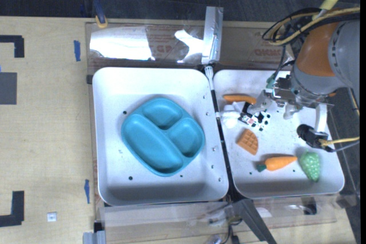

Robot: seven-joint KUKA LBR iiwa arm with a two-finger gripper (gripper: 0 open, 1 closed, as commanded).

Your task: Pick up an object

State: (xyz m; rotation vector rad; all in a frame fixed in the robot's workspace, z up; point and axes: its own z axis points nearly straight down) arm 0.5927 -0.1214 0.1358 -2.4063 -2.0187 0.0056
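- Pincer (258, 114) low in the right bin (331, 183), over its upper-left part, above small black-and-white pieces (255, 119); whether its fingers are parted or grip anything cannot be told
- Grey arm (326, 68) with orange band enters from the right
- Right bin: orange stick (239, 99) near the top wall, waffle (248, 140) just below the pincer, carrot (278, 163) and green grapes (311, 164) near the front wall
- Left bin (108, 123): blue divided plate (163, 135) at its centre
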